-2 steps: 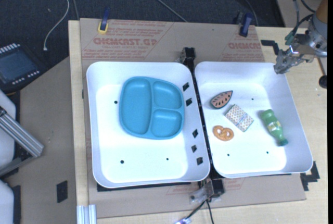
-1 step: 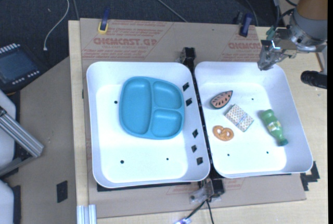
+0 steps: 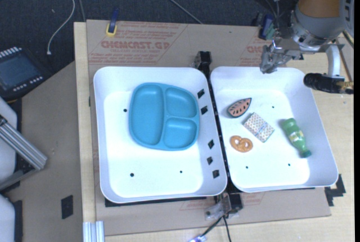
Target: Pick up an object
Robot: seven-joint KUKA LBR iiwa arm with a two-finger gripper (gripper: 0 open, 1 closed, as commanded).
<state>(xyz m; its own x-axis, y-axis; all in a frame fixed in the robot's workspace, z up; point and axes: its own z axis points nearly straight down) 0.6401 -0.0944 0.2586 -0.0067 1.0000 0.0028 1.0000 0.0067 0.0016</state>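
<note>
The right bin (image 3: 315, 173) holds several small objects: an orange leaf-shaped piece (image 3: 239, 107), a pretzel (image 3: 241, 144), a patterned grey-white block (image 3: 258, 126) and a green bottle (image 3: 295, 136) lying on its side. My gripper (image 3: 270, 65) hangs over the back rim of the right bin, well above and behind the orange leaf piece. Nothing shows between its fingers. The left bin (image 3: 112, 167) holds a blue divided plate (image 3: 164, 116).
Black clips run along the seam between the two bins (image 3: 209, 139). A black cylindrical part (image 3: 320, 82) juts in at the right bin's far right rim. Cables lie on the dark floor behind the bench, and a blue clamp (image 3: 113, 22) sits at the board's back left.
</note>
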